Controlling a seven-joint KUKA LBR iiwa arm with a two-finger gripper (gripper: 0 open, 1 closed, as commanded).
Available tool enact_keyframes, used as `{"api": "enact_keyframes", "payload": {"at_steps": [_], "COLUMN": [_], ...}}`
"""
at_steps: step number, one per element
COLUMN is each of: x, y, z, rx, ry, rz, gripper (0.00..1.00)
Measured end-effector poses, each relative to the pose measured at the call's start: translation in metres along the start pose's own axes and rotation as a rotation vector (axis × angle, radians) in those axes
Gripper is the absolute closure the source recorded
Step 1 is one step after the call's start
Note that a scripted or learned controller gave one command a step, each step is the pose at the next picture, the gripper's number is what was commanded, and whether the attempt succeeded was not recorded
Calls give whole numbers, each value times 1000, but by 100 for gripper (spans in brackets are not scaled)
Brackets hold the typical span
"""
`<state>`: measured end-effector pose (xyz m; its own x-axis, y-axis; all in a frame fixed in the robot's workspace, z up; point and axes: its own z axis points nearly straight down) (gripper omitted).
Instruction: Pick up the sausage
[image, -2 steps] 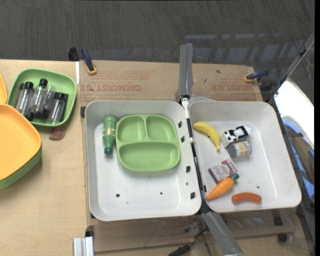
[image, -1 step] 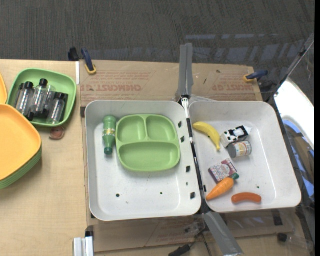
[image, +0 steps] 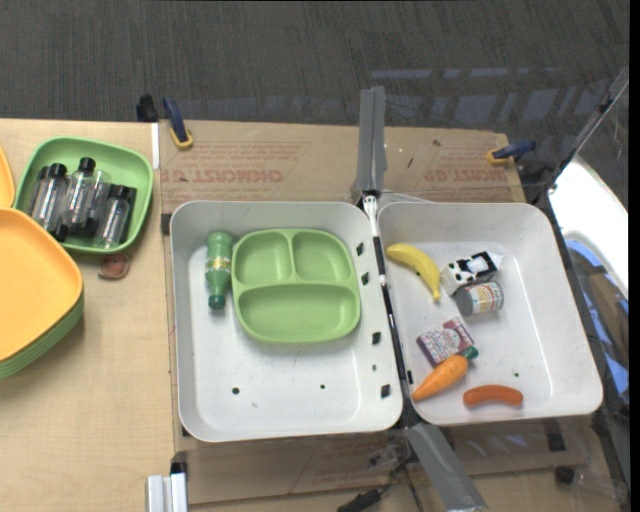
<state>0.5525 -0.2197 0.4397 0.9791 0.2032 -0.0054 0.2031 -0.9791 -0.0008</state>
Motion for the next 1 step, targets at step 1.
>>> {"api": "enact_keyframes", "payload": {"at_steps": [1], "x": [23], "y": [7], "z": [0], "rx": [-1], "ry": [1], "rz": [-269], "gripper": [100]}}
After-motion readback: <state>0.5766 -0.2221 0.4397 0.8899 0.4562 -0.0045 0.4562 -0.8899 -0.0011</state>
